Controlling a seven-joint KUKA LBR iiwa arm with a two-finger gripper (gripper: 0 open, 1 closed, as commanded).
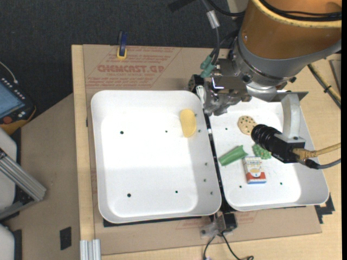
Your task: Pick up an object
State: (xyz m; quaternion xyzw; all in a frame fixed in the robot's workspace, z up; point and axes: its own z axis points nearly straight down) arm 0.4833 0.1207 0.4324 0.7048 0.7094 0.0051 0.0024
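At the far left edge a dark device with a blue screen (10,99) and a grooved aluminium rail (19,172) lie on the pale bench. A brown cardboard sheet (135,64), matte and printed with red lettering, lies under both bins, with dark speckled carpet (81,15) beyond it; a small blue and yellow clip (122,46) sits at its far edge.

The left bin (108,199) is a shallow white plastic tray with rounded corners, smooth and slightly glossy, its floor dotted with a few small dark holes. In its far right part, close to the wall shared with the other bin, lies a pale yellow oblong piece (188,122) with soft, rounded ends.

The right bin (293,194) is of the same moulded plastic. On its floor lie a green angular stick (232,155), a round tan cookie (246,124) with dark specks, a small knobbly green piece (262,150), and nearest of all a little red, white and blue box (254,171).

The gripper (217,104), metal and grey, hangs over the far left corner of the right bin beneath the arm's broad orange band; whether its tips are apart or together cannot be told. A black cylinder (274,141) on a grey bracket juts out above the right bin, a cable trailing off to the right.
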